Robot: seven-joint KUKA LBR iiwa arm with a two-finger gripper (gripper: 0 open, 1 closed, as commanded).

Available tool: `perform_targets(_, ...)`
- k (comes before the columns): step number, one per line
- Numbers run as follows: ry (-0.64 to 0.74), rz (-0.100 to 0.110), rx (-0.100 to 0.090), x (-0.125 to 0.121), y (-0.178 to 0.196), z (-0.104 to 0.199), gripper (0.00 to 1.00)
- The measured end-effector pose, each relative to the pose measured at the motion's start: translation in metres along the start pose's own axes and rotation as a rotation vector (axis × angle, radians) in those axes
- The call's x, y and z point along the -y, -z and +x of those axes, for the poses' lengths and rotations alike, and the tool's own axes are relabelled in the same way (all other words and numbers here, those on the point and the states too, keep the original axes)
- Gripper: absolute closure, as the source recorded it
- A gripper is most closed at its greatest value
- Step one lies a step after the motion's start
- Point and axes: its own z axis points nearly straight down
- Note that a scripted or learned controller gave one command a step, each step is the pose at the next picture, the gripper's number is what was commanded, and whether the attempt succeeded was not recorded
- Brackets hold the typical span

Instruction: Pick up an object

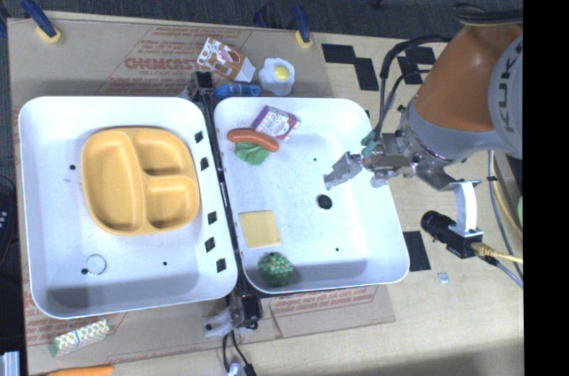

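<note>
Two white bins (36, 188): one yellow tray (140, 179), five small items opposite.

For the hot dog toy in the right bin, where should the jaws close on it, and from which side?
Grip the hot dog at its middle, coming straight down from above with the jaws across its narrow width. It lies flat and long, running left to right near the right bin's far wall. A green leafy piece touches its near side and a purple packet sits close behind, so clearance for the jaws looks tight.
</note>
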Motion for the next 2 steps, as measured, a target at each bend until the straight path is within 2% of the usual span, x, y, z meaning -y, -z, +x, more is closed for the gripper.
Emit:
perform_targets(1, -0.055, 0.003, -0.001, -0.026, -0.124, 0.018, 0.00)
perform_targets(2, -0.004, -0.002, 0.000, -0.054, -0.125, 0.041, 0.00)
